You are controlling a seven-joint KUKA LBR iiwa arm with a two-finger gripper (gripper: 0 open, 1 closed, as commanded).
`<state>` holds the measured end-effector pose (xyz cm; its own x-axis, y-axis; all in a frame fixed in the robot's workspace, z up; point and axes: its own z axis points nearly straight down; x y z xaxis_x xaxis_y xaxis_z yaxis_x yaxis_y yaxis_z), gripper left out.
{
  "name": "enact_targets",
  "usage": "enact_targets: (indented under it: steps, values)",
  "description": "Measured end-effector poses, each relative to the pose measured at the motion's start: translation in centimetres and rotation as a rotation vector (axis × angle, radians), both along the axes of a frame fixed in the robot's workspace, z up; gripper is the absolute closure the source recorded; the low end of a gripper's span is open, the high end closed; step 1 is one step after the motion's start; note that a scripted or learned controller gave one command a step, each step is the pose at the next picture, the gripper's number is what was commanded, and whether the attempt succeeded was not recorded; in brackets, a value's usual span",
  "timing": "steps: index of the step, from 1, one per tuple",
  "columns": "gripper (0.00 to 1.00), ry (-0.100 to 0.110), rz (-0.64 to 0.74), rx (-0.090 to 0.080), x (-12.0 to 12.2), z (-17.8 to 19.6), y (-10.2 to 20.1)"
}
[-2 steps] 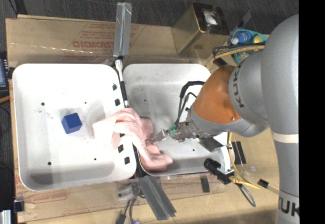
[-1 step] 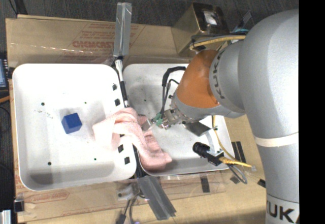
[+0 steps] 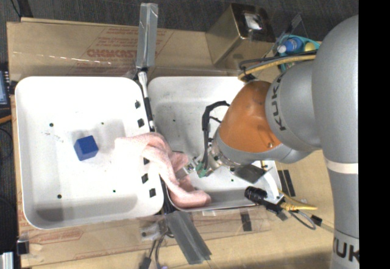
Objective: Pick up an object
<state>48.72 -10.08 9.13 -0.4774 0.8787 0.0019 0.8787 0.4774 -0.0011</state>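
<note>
- Because it is small and hard, the blue block (image 3: 86,147) in the left bin (image 3: 36,103) should lift easily by its flat sides.
- The pink cloth (image 3: 164,164) is soft and floppy, draped over the wall between bins; pinch a fold.
- The hand (image 3: 201,167) sits at the cloth's three o'clock; I cannot tell how it is set.

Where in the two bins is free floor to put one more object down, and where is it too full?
In the left bin, bare floor lies all around the blue cube, except by the divider, where the pink cloth drapes across. In the right bin, only the far left part is bare; the arm and gripper crowd the rest.
</note>
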Motion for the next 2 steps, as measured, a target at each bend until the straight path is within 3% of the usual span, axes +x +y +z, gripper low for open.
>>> enact_targets:
  steps: [1,2]
  values:
    - [0.0,-0.004,0.245,-0.002,1.0,0.1,-4.5]
    - [0.0,-0.003,0.377,-0.001,4.5,0.4,0.6]
